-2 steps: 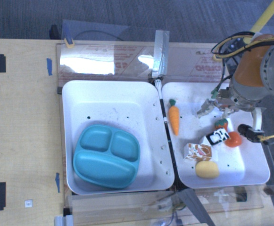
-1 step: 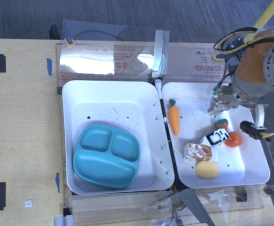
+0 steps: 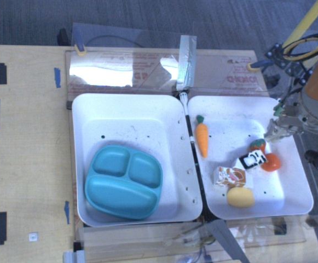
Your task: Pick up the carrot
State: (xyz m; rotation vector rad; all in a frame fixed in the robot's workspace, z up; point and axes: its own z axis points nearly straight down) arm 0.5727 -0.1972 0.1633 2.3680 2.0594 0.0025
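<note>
Single overhead view of the table (image 3: 22, 147), described from the near edge to the far edge.

Nearest me, in the right bin (image 3: 295, 193), lie a yellow lemon-shaped toy (image 3: 240, 196) and, just beside it, a small printed packet (image 3: 230, 176). Behind these, a black-and-white item (image 3: 253, 160) rests touching a red tomato-like toy (image 3: 270, 162); a second red piece with a green top (image 3: 258, 145) lies just behind. The left bin (image 3: 93, 114) carries a blue compartment plate (image 3: 124, 181), which plays no part in the task.

Farther back, the carrot (image 3: 202, 137) lies alone on the floor of the right bin, close to the divider between the bins, its green top pointing away from me and its tip toward me. Nothing touches it.

The pincer (image 3: 275, 130) hangs at the bin's right side, near the red toys and well apart from the carrot. I cannot tell from here whether it is spread or pressed together, and nothing is visibly pinched.

I judge the task to be at the approach step, with no grasp made. The next move, as I read it, calls for travel across the bin toward the divider, alignment across the carrot's narrow width, then descent. The nearby bin wall leaves little room on that side.
</note>
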